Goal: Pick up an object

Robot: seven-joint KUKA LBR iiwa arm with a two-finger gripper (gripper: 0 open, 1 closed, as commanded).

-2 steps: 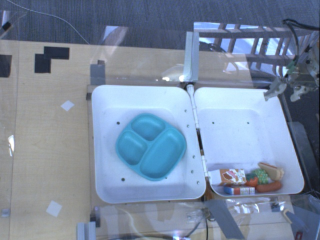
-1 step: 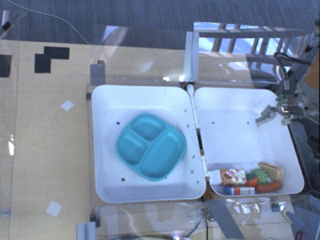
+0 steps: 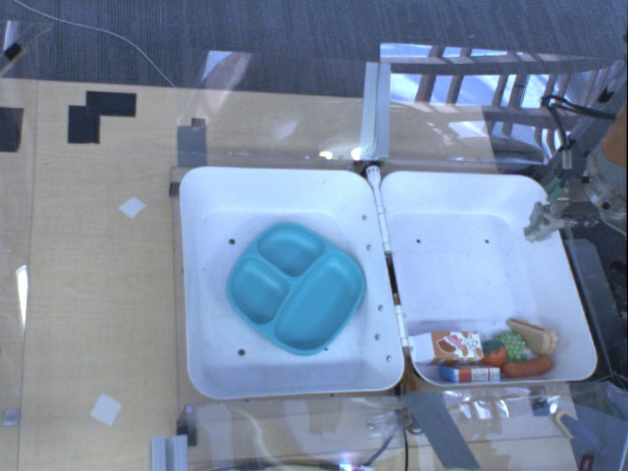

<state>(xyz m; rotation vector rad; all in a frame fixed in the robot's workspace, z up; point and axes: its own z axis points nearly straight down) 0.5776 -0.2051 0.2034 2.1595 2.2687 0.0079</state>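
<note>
Grey two-finger tool (image 3: 542, 226) sits at right bin's (image 3: 471, 263) far right rim; its opening cannot be made out. Small toy food items (image 3: 491, 351) cluster along that bin's near edge. Teal three-compartment plastic plate (image 3: 296, 287) lies centred in left bin (image 3: 206, 283).

At the right edge of the camera view, the arm (image 3: 610, 155) is showing as grey rounded housing, with a patch of orange sitting well above the fingers at the frame's border. Black cables (image 3: 574, 106) are looping over the housing, farther from the fingers than the orange patch. The gripper (image 3: 543, 222) is appearing as a pale grey metallic block narrowing toward its tip, its details blurring too much to tell screws or markings.
</note>
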